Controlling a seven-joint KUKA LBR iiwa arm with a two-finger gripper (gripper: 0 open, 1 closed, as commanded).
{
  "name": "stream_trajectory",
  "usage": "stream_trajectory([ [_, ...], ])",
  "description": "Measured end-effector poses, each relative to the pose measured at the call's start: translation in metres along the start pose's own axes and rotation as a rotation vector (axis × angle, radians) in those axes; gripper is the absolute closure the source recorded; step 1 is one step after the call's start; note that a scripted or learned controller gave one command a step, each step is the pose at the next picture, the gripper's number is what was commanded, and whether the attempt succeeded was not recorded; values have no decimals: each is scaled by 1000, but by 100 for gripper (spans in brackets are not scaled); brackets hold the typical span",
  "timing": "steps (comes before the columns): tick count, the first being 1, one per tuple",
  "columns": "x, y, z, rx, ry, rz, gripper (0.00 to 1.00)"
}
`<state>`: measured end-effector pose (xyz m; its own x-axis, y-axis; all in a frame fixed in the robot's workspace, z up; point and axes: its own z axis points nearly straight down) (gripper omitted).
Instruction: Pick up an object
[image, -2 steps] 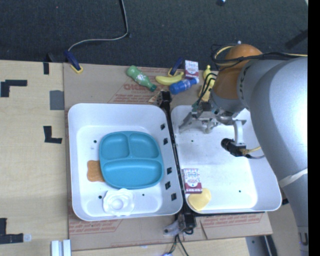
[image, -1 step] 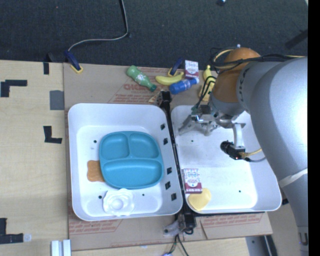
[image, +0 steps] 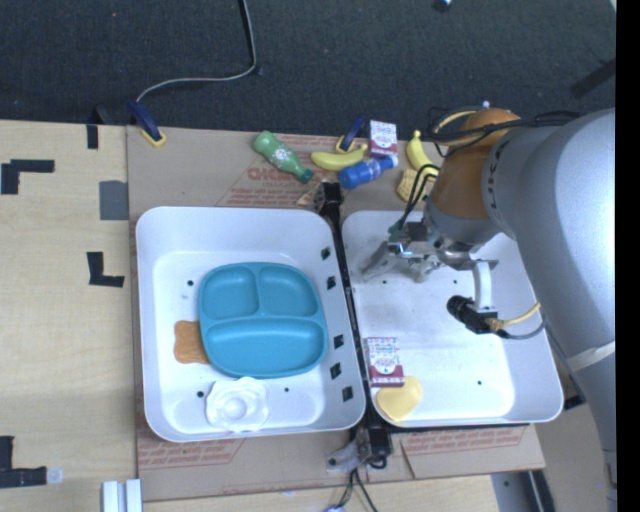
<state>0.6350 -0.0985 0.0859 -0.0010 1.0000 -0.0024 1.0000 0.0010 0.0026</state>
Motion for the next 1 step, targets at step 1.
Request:
stream_trajectory([
  [1, 0, 0, -10, 0, 0, -1, 100],
])
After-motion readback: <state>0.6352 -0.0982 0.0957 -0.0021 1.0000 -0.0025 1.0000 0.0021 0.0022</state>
